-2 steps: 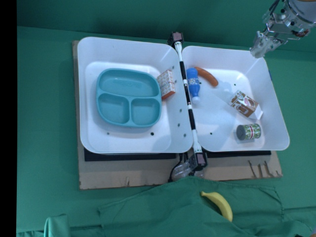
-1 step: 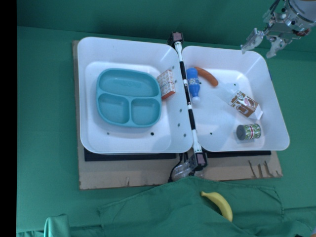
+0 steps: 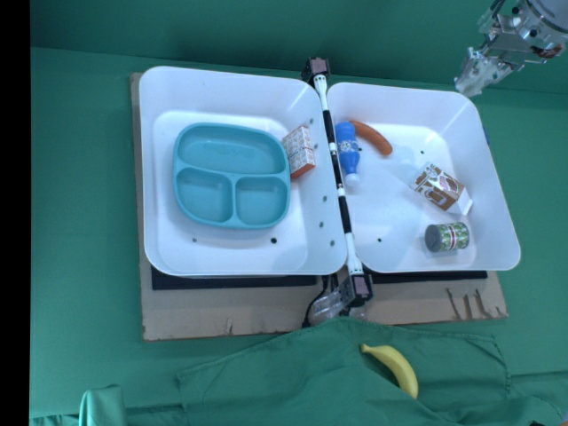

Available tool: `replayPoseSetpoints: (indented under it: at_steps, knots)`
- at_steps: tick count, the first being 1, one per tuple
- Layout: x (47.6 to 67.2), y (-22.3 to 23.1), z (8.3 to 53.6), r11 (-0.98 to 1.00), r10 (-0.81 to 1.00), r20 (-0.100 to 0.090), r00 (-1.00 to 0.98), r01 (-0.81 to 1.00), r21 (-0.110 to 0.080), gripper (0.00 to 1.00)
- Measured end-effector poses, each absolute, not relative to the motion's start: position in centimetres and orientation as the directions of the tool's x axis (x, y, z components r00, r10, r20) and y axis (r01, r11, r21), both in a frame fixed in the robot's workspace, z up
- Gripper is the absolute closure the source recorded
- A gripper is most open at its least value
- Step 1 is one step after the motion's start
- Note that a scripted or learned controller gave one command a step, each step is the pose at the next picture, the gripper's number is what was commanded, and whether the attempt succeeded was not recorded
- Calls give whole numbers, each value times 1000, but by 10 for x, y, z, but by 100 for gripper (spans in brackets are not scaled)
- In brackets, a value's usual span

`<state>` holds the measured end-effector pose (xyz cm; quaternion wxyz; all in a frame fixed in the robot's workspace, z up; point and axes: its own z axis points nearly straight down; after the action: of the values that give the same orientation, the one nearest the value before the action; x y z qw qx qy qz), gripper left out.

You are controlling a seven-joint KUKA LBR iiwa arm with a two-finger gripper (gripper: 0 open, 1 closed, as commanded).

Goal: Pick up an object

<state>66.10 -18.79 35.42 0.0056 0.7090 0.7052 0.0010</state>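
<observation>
My gripper (image 3: 477,71) hangs at the upper right, above the far right corner of the right bin (image 3: 486,149), with nothing between its fingers. In that bin lie a blue bottle (image 3: 346,149) against the left wall, an orange sausage (image 3: 373,137) beside it, a brown and white carton (image 3: 440,187) to the right, and a small can (image 3: 446,236) on its side near the front. A small red and white box (image 3: 299,150) leans at the right side of the left bin (image 3: 169,96).
A light blue divided plate (image 3: 232,176) fills much of the left bin. A black and white bar (image 3: 335,171) runs between the bins. A banana (image 3: 393,366) lies on rumpled green cloth in front of the bench.
</observation>
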Motion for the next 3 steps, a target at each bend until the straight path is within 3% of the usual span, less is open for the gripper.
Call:
replayPoseSetpoints:
  at_steps: [1, 2, 3]
  knots:
    - [597, -136, 393, 0, 1000, 1, 0, 1000, 2, 100]
    - [510, -124, 358, -5, 1000, 2, 5, 1000, -4, 100]
    - [465, -191, 306, -13, 1000, -2, 13, 1000, -3, 100]
